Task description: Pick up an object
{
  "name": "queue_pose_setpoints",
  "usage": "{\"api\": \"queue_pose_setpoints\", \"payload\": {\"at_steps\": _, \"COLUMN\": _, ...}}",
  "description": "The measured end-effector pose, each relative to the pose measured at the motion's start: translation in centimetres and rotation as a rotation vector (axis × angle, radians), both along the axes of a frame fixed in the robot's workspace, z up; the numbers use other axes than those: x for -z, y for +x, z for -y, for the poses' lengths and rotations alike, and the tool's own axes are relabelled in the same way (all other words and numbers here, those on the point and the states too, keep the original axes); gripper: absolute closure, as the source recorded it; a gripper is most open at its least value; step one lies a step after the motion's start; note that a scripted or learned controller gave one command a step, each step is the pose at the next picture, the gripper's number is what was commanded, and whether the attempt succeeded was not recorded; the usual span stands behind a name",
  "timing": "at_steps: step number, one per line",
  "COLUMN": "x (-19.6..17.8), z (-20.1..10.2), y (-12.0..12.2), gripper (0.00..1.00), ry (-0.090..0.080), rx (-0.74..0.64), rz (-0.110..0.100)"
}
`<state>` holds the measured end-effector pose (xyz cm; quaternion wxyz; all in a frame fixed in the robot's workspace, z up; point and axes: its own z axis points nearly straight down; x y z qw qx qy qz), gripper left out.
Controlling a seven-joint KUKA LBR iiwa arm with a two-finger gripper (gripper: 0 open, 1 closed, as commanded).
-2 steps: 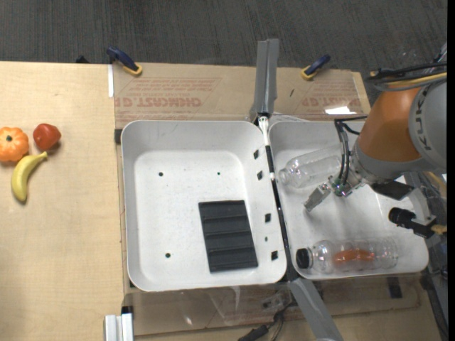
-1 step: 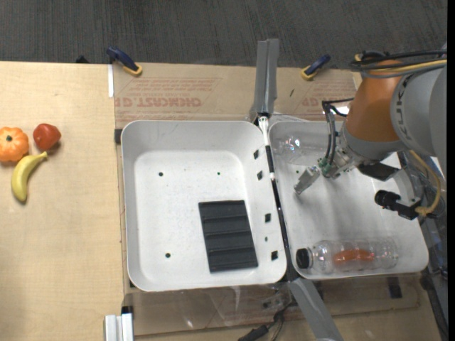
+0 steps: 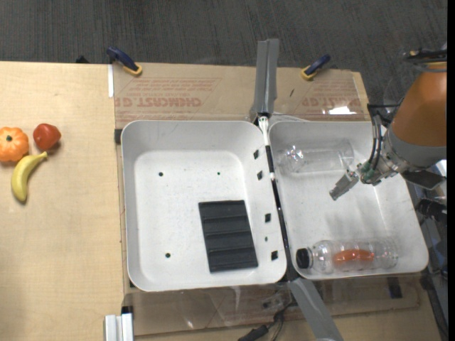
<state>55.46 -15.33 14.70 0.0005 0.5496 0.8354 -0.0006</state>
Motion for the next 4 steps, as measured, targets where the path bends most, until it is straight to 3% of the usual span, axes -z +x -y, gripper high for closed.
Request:
{"api": "queue_pose_setpoints", "payload": {"at_steps": 1, "x": -0.8, "z": 0.1, "y": 0.0, "gripper": 1.0, "ry": -0.001, "rx": 0.001, "rz": 0.0}}
{"api": "queue_pose_setpoints", "payload": {"at_steps": 2, "x": -0.8, "z": 0.0, "y": 0.0, "gripper": 0.0, "ry": 0.0, "rx": 0.001, "rz": 0.0}}
{"api": "queue_pose_setpoints", "payload": {"at_steps": 3, "x": 2.8, "z": -1.5, "y": 5.2, "gripper": 0.0, "ry": -0.005, "rx": 0.043, "rz": -0.01}}
{"api": "queue_pose_setpoints", "payload": {"at_steps": 4, "x": 5.6, "z": -0.7, "y": -1.8, "gripper": 0.0, "ry": 0.001, "rx": 0.163, "rz": -0.002}}
